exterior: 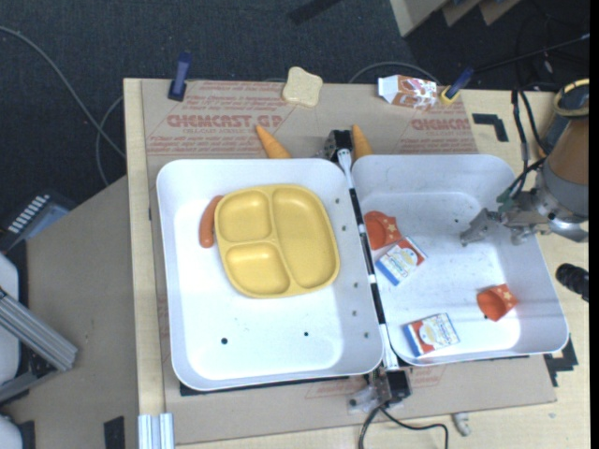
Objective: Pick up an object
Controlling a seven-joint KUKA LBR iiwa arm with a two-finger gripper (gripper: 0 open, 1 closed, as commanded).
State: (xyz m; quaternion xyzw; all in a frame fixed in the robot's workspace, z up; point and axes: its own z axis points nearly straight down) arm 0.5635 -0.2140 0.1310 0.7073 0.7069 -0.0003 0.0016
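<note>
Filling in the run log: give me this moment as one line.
gripper: over right bin, holding nothing seen | nearest: red packet | yellow tray: left bin

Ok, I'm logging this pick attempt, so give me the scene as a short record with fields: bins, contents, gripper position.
left bin: yellow divided plate; orange-red sausage-like piece at the plate's left edge
right bin: orange packet, small carton, second small carton, orange-red piece
gripper: over the right bin's far right part, nothing seen between its fingers
bench beyond bins: bread slice toy, carrot toy
</note>
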